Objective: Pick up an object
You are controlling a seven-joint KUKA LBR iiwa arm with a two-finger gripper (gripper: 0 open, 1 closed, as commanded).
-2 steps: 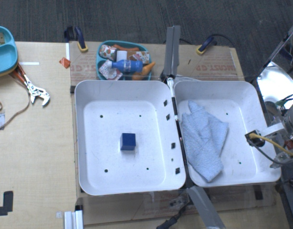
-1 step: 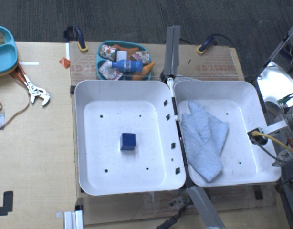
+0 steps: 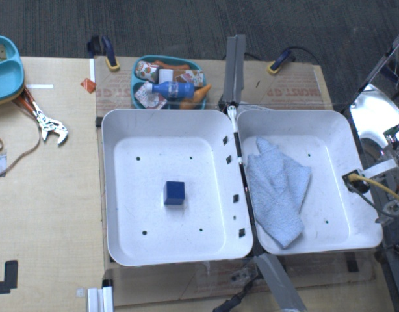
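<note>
No grasp has begun, by my judgement; the cube (image 3: 175, 192), a small hard blue block, sits centre-left in the left bin (image 3: 115, 174); the cloth (image 3: 277, 194), soft and crumpled, lies in the right bin (image 3: 336, 142); the gripper's state cannot be told; next move calls for reaching in over one object.

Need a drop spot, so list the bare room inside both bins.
Left bin: bare floor all round the blue block. Right bin: bare strip right of the grey cloth, which crowds its left half.
</note>
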